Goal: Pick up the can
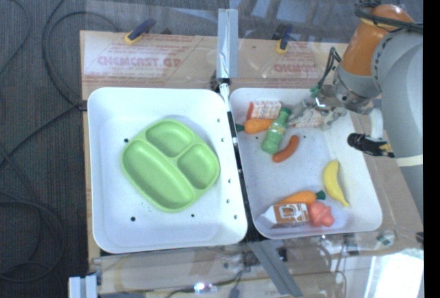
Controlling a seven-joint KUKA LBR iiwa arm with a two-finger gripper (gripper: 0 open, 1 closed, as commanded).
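My gripper (315,113) is low at the back of the right bin (364,159), just right of a green bottle (276,131). A small grey, shiny shape (301,118) lies right at its tip; it may be the can, but it blurs into the gripper. A brown and white labelled container (289,214) lies on its side at the bin's front, beside a red fruit (321,215). The arm's orange band (363,49) rises behind the bin's back right corner.
The right bin also holds an orange and white box (265,109), a carrot (257,126), a red sausage (285,149), a banana (335,183) and a second carrot (301,198). A green divided plate (170,164) sits in the left bin (110,221).
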